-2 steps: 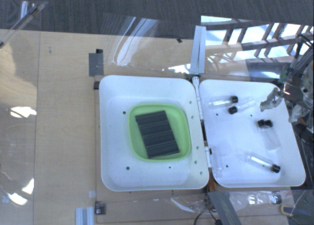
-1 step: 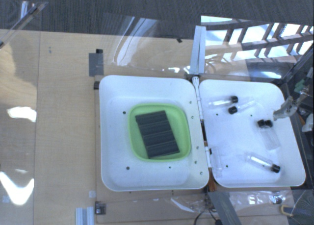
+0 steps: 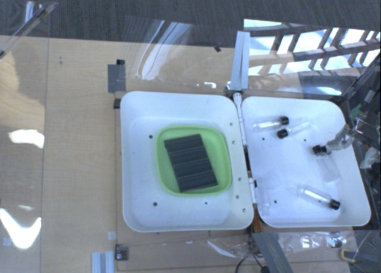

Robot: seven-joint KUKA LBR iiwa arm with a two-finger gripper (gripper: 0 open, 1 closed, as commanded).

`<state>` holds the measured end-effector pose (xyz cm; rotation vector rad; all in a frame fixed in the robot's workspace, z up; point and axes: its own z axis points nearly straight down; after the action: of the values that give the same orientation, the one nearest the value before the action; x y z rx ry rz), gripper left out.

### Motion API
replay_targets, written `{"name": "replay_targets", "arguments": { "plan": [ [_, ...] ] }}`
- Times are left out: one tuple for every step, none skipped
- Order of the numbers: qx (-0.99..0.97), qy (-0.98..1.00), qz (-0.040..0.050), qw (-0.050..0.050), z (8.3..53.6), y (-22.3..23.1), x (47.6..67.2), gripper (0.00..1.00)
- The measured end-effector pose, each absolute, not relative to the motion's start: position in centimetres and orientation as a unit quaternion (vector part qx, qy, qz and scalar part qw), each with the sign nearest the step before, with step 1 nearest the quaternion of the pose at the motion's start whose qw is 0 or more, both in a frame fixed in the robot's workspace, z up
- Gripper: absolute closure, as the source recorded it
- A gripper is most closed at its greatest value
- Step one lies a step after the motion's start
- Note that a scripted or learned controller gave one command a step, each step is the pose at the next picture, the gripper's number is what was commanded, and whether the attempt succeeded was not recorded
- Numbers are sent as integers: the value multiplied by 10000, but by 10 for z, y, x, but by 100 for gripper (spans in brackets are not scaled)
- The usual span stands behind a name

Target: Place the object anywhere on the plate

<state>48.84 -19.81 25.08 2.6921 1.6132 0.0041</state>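
Note:
A green square plate sits in the middle of the left white bin. A dark grey ribbed block lies flat on the plate, turned slightly off square. In the right white bin lie several clear tubes with black caps, one at the upper left and one at the lower right. My gripper reaches in low at the right bin's right edge, right beside the black cap of another tube. The arm is mostly cut off by the frame edge.
A grey metal post stands behind the seam between the bins. A small dark bracket sits on the wooden bench behind the left bin. Glass reflections cover the bench at left and back.

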Motion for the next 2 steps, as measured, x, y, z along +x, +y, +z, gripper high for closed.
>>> {"name": "replay_targets", "arguments": {
  "plan": [
    [8702,4926,20,25,262,-197,489,0],
    [8904,4552,26,24,270,-169,489,0]
  ]
}}
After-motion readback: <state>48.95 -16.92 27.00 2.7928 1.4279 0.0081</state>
